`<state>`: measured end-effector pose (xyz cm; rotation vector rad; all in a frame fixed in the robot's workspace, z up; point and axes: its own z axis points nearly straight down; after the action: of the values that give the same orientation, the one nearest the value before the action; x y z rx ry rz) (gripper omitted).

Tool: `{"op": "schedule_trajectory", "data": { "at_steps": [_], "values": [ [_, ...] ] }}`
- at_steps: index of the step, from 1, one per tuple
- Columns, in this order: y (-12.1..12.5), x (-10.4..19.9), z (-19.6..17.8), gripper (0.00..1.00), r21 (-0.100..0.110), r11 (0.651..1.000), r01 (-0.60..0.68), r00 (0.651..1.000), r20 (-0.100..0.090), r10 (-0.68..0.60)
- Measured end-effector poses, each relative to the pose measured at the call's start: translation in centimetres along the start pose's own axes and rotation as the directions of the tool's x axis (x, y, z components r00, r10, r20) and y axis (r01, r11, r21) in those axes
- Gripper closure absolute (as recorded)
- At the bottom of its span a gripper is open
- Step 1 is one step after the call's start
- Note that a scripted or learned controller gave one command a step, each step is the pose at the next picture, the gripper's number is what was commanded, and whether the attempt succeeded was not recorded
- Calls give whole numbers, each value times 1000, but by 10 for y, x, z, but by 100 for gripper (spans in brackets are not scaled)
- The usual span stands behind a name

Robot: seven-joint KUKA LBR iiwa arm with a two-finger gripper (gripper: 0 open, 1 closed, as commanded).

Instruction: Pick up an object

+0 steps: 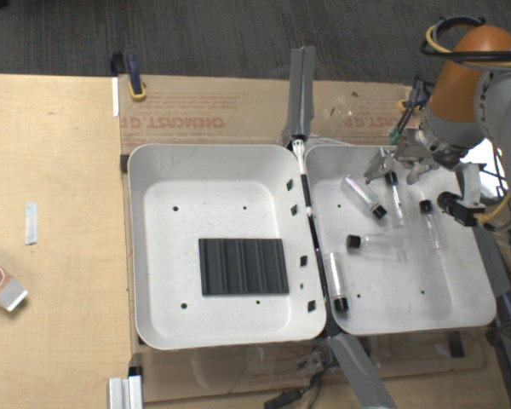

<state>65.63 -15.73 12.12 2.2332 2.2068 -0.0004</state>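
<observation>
On the desk (51,143), a black ribbed block (244,267) lies near the left bin's (153,177) front wall, with bare white floor behind it. In the right bin (460,305), clear black-capped tubes (364,196) lie scattered from the front-left corner to the middle. At its far edge the pincer (398,167) hangs over them, fingers spread slightly, nothing visibly between them.

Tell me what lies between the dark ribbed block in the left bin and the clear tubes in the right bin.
Camera view: the bins' adjoining rims with small black clips, between block and tubes.
</observation>
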Motion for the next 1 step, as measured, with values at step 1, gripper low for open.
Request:
{"op": "schedule_trajectory", "data": {
  "at_steps": [1],
  "values": [
    [3,2,29,0,1,999,48,999,0,-48]
  ]
}}
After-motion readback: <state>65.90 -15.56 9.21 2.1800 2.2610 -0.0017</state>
